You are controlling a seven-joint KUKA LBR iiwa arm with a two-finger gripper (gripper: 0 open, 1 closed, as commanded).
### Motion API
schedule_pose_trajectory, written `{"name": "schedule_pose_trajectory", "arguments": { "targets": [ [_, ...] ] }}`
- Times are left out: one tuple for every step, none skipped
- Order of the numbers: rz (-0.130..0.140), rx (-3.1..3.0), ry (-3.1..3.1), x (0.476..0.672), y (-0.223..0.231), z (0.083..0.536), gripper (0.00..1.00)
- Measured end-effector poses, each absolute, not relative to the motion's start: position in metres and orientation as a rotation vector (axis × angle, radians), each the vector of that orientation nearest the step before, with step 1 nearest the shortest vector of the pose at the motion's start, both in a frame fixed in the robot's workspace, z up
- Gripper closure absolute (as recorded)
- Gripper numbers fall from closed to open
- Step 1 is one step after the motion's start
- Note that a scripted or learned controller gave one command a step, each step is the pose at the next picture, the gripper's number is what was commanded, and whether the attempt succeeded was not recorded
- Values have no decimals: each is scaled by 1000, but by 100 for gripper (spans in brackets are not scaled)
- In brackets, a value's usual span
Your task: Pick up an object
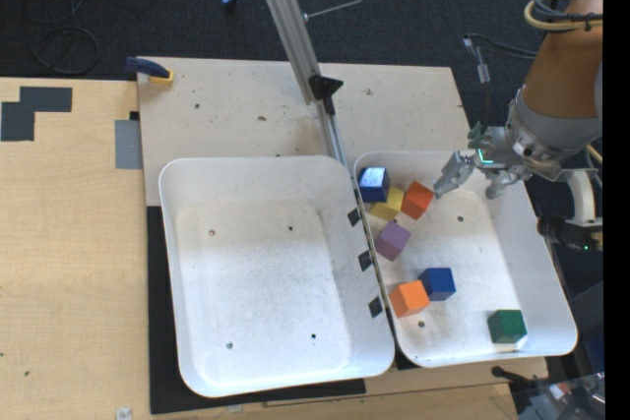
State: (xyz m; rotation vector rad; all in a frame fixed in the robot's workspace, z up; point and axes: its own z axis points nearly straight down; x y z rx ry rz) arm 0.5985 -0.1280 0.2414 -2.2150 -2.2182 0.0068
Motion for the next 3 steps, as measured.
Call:
{"name": "schedule_pose_trajectory", "arguments": {
  "targets": [
    [2,-2218,-2221,599,-129,244,0],
    [7,-2217,-2217,598,-131,200,0],
    [9,-2216,-2215,596,-136,137,0]
  ]
}}
